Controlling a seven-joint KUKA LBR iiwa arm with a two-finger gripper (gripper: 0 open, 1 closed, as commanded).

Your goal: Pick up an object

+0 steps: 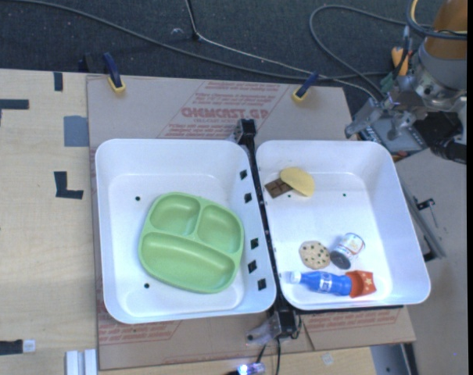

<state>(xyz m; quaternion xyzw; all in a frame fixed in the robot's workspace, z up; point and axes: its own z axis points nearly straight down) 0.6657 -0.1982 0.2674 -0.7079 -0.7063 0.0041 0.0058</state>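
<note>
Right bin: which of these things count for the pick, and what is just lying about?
For the pick:
yellow piece
brown block
cookie
small can
blue bottle
gripper

Lying about:
green divided plate
clamps
cables

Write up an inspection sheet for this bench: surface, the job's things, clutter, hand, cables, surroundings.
Surface: cardboard sheet under two white bins, left bin and right bin, side by side.
Job's things: in the right bin, yellow piece touching a brown chocolate piece; cookie; small can; blue bottle; red packet.
Clutter: green divided plate in the left bin.
Hand: hand outside the right bin, above its far right corner, nothing seen in it.
Cables: black cables across the dark floor.
Surroundings: two clamps on the cardboard's far edge; wooden table with tape marks.
</note>
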